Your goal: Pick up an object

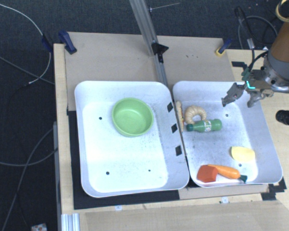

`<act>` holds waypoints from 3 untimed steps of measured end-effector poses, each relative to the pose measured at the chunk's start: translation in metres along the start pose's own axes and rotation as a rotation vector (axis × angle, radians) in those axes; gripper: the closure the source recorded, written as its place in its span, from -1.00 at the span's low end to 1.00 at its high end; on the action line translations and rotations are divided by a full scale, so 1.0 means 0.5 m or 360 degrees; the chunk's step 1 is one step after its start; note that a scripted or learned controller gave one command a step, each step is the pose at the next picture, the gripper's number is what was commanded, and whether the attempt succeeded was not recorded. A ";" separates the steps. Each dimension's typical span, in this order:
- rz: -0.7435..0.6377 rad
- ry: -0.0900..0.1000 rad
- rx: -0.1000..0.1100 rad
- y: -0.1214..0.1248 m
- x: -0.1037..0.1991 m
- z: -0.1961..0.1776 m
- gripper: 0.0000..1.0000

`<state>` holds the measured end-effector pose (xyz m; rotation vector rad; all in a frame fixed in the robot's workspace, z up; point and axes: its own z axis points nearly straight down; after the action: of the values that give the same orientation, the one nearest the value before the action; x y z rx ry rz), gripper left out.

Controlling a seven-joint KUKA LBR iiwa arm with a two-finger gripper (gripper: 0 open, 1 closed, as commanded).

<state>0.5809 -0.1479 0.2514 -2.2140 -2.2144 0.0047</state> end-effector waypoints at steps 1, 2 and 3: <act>0.0000 -0.0001 -0.0005 0.001 0.000 -0.003 -1.00; 0.0001 0.0001 0.0009 0.012 -0.004 0.088 -1.00; 0.0004 0.0001 0.0010 0.006 -0.021 0.186 -1.00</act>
<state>0.5832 -0.1577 0.1583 -2.2131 -2.2081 0.0110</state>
